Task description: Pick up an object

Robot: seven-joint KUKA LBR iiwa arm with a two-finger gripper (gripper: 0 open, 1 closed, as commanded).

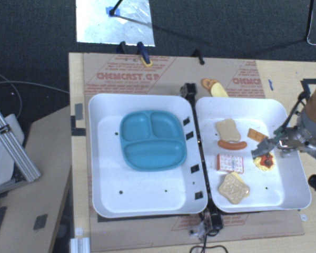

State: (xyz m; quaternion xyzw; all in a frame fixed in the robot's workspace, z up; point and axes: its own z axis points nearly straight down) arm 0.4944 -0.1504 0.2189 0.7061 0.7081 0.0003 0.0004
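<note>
Gripper [264, 151] sits low in the right bin [289, 194], right over a red-and-yellow toy [265, 163] by the far wall; I cannot tell from here how the claw is set. Beside it I see a cracker [256, 135], sausage [232, 144], two bread slices [228, 129] [233, 187] and a pink card [230, 163]. My left bin [102, 194] holds a blue plate [152, 140].
</note>
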